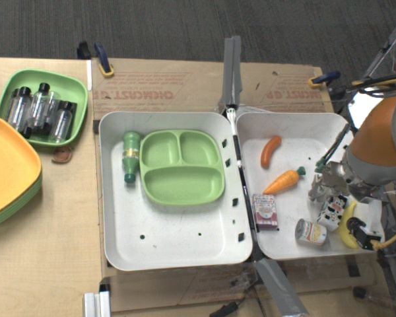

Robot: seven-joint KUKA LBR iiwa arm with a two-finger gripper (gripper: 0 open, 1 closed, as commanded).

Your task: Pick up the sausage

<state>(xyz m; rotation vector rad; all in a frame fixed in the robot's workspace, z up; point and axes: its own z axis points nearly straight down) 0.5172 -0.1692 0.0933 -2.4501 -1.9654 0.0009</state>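
Right bin (297,125), contents taken from the carrot (282,181) at its middle:
- Sausage (270,150): orange-red, just up-left of the carrot, lying free, apart from it.
- Small carton (265,211): below the carrot, near the left wall.
- Can (311,232): down-right of the carrot, on its side.
- My gripper (323,189): right of the carrot, well off the sausage; grip state I cannot tell.

Left bin (119,243): green divided plate (182,166), green bottle (131,156) beside it.

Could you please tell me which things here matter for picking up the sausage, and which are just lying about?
Belonging to the job:
sausage
claw
right bin

Just lying about:
carrot
carton
can
banana
green divided plate
green bottle
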